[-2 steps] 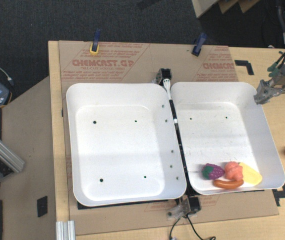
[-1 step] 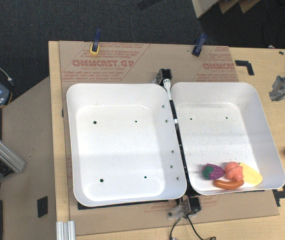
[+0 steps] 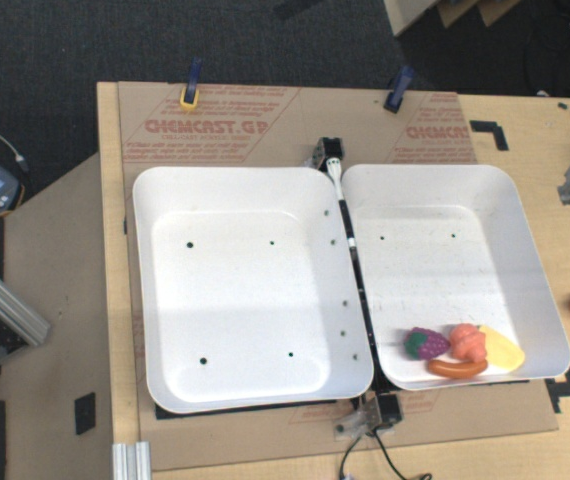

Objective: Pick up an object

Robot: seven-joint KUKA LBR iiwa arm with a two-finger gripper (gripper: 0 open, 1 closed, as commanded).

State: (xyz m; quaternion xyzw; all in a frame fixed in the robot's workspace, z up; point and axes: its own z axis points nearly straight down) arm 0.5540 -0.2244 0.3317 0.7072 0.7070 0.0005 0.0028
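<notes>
White right bin (image 3: 445, 208) holds four small toys clustered at its near edge, none lifted, so picking seems entirely ahead; finger state cannot be told.

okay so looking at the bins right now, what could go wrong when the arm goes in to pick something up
1. The purple piece, orange-red piece, yellow piece and sausage-shaped piece lie bunched together, so the fingers may catch two or knock neighbours away.
2. They sit against the right bin's near wall, so a finger may strike the rim.
</notes>
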